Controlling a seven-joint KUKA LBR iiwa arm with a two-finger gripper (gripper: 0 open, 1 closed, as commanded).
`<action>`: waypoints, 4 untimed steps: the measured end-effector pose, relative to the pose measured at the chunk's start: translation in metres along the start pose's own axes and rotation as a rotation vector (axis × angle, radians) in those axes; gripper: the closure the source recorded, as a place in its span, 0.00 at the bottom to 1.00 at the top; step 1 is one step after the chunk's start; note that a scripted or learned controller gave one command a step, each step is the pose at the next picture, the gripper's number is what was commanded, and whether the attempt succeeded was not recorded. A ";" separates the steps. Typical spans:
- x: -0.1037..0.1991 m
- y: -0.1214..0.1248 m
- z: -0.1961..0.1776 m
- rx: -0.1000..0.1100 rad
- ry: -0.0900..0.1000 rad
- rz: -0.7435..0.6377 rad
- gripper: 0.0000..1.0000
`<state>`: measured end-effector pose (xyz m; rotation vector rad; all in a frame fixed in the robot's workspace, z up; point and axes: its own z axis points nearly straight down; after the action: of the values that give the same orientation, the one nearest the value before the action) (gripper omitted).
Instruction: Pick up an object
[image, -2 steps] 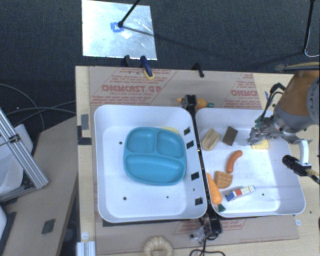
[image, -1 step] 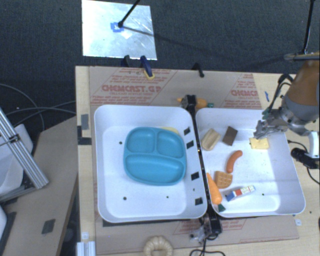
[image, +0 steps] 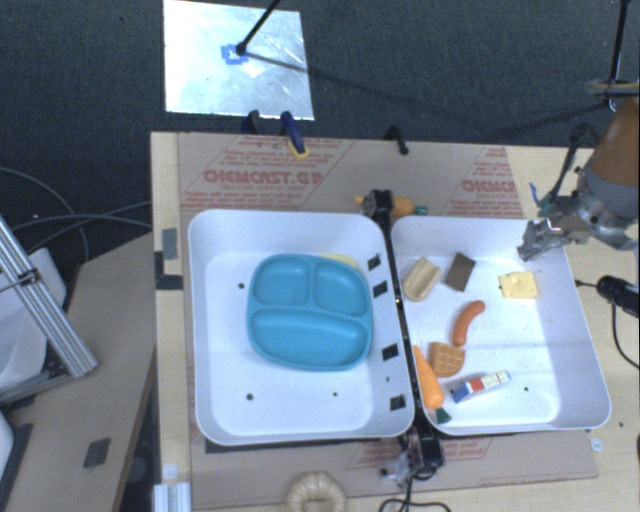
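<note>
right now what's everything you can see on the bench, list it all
bins: 2, white, side by side on the bench
divided plate: 1, blue, middle of the left bin
sausage: 1, orange-red, centre of the right bin
cheese slice: 1, pale yellow, right bin, far right side
brown block: 1, dark brown, right bin, far side
bread piece: 1, tan, right bin, near the divider
waffle: 1, orange, right bin, near side
carrot: 1, orange, right bin, along the divider
tube: 1, white with red and blue, right bin, near side
gripper: 1, grey, above the right bin's far right corner
</note>
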<state>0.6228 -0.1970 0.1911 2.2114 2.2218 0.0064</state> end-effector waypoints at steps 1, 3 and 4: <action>0.000 0.002 -0.036 0.001 0.000 0.000 1.00; 0.105 -0.003 -0.033 0.008 0.004 -0.005 1.00; 0.134 0.005 -0.044 0.005 0.003 -0.004 1.00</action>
<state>0.6267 -0.0632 0.2350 2.2111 2.2299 0.0047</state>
